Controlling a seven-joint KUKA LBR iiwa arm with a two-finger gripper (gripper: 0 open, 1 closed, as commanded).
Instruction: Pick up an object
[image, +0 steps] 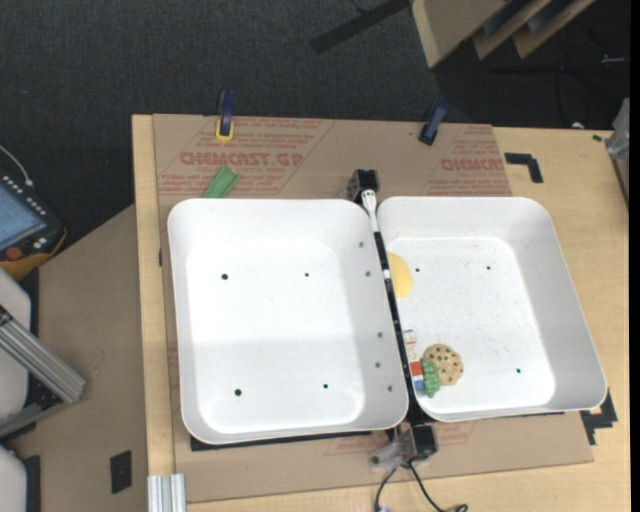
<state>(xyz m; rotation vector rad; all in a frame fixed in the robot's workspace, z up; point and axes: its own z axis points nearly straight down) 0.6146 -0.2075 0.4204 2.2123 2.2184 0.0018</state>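
1. Camera view: two white bins sit side by side on a cardboard sheet (300, 150), the left bin (200, 300) and the right bin (560, 300).
2. Jaw state: cannot tell.
3. Pickable things all lie in the right bin, along its left wall.
4. Yellow round piece (400, 276) lies flat, touching the left wall about halfway along it.
5. Speckled tan cookie-like disc (445, 362) lies near the bin's front left corner, well apart from the yellow piece.
6. Small green piece (430, 379) touches the disc's left edge.
7. Red and blue bit (416, 370) sits against the wall just beside the green piece.
8. Black cable (384, 275) runs along the seam between the bins.
9. Two blue clamps (225, 112) (434, 121) grip the sheet's far edge; a green strip (220, 182) lies on the sheet behind the left bin.
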